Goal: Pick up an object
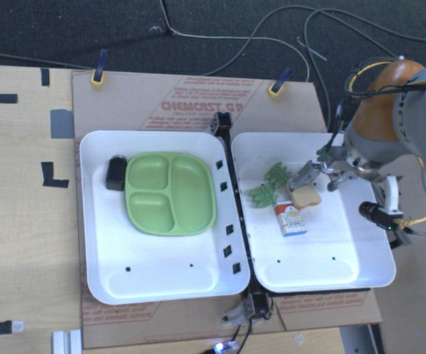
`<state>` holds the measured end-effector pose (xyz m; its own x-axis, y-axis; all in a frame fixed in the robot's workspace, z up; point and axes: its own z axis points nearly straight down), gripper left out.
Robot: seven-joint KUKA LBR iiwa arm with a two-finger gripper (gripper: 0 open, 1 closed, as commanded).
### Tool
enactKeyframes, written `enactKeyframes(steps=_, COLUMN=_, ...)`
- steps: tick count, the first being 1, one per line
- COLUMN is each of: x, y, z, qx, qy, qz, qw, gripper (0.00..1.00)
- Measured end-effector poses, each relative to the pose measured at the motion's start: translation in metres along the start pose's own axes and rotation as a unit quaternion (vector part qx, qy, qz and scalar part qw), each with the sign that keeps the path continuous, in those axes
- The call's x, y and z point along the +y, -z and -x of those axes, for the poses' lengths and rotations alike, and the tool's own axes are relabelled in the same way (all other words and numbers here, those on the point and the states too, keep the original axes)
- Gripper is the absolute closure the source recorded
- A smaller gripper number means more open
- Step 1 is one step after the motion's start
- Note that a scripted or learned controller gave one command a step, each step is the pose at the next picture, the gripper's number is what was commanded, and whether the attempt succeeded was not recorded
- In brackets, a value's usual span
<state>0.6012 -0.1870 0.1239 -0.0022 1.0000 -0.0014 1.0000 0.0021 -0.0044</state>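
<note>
Gripper (299,180) low in the right bin (360,271), reaching in from the right; finger state cannot be told from this view. Its tip sits just above a tan bread-like piece (306,197) and just right of green leafy items (270,184). A small red-and-white carton (292,218) lies just below the bread piece. Left bin (102,271): green divided plate (171,193), small black object (116,172) touching its left edge.

Arm (393,116) cut off at right edge, hand (301,177) blurred, grip unclear
</note>
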Motion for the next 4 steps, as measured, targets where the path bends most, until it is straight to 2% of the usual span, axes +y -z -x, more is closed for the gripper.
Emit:
enactKeyframes(steps=1, x=0.0, y=-0.04, z=0.0, qx=-0.001, qy=0.0, qz=0.002, qw=1.0, gripper=0.0)
enactKeyframes(steps=2, x=0.001, y=-0.028, z=-0.001, qx=-0.001, qy=0.001, qz=0.003, qw=1.0, gripper=1.0)
enactKeyframes(steps=4, x=0.007, y=0.061, z=-0.012, qx=0.001, qy=0.0, qz=0.004, qw=1.0, gripper=1.0)
